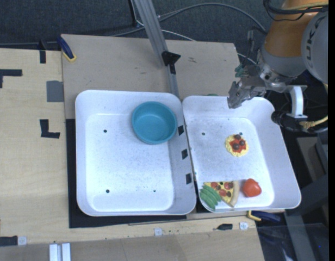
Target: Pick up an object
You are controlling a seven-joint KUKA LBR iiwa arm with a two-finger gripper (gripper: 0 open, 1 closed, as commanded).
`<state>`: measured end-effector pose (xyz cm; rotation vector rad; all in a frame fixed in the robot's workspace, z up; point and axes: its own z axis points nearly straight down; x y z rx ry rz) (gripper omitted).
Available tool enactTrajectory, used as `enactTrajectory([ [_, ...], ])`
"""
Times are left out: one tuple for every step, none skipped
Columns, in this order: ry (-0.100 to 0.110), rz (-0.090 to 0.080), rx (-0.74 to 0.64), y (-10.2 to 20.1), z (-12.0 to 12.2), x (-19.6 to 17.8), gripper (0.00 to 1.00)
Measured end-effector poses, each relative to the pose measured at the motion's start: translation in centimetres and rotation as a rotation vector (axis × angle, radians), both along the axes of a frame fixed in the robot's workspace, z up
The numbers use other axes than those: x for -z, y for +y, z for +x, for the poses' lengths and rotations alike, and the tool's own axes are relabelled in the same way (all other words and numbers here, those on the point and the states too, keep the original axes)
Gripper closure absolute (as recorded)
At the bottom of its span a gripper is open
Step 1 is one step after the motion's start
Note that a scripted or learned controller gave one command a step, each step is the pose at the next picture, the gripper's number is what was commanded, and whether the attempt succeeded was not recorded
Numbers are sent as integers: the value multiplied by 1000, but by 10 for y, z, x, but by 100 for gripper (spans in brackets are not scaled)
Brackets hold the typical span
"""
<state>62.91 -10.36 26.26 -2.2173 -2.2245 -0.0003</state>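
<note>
In the right bin (265, 145) lie a small round yellow toy with red dots (236, 144), a pizza slice toy (226, 191) with a green pea pod (210, 194) beside it, and a red tomato (252, 187) at the near edge. A blue bowl (153, 122) sits at the back of the left bin (113, 184). My gripper (236, 99) hangs over the far rim of the right bin, above and apart from the yellow toy, with nothing seen between its fingers.
A slanted metal pole (156, 34) crosses down to the gap between the bins. Cables trail behind the bench at the top. The arm's orange band (290, 29) stands at the upper right. Black tape marks dot the left bench.
</note>
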Motion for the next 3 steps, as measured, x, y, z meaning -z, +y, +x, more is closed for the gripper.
enactTrajectory([
  [1, 0, -1, 52, -6, 17, 100],
  [0, 1, -2, 105, -9, 11, 100],
  [0, 0, -1, 156, -13, 8, 100],
])
